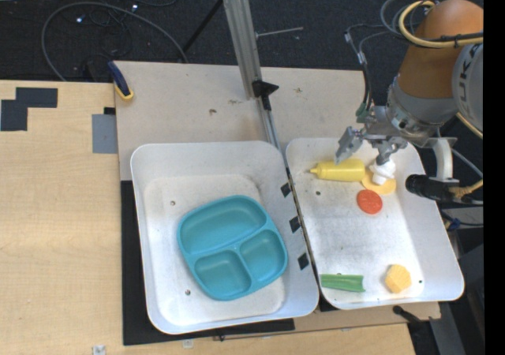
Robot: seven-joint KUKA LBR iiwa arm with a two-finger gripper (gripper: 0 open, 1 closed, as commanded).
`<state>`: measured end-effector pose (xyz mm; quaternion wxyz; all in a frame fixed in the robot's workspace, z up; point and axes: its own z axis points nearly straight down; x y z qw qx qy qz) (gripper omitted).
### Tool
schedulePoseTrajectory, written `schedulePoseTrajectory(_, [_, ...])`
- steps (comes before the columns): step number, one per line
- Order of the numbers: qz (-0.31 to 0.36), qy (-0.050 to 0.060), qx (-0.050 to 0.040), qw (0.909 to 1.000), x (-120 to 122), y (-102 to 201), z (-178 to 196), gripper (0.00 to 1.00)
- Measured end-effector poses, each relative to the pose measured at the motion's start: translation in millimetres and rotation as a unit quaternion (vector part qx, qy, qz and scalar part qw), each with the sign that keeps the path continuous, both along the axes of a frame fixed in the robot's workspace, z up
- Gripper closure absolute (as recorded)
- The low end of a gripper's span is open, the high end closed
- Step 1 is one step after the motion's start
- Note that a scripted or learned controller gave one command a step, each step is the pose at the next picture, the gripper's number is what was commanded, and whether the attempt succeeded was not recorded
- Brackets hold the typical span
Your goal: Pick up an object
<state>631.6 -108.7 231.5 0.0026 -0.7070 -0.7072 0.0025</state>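
My claw hangs spread over the yellow bottle, probably light, slick plastic; I'd pinch its middle.

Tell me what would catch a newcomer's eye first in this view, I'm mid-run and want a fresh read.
The teal divided tray stands out most, lying alone in the left bin. Next comes the grey arm with its orange band, its gripper poised with open jaws over the yellow bottle at the far end of the right bin. Scattered in that same bin are an orange-red round piece, a green piece and a yellow chunk near the front.
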Motion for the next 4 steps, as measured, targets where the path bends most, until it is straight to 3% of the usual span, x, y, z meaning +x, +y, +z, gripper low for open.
schedulePoseTrajectory(2, [0.000, 0.001, 0.0007, 1.0000, -14.2, 5.7, -105.5, 0.00])
schedulePoseTrajectory(3, [-0.002, -0.001, 0.0000, 1.0000, -13.3, 3.6, -92.1, 1.00])
schedulePoseTrajectory(4, [-0.002, -0.005, -0.0003, 1.0000, -18.5, 1.7, -48.1, 1.00])
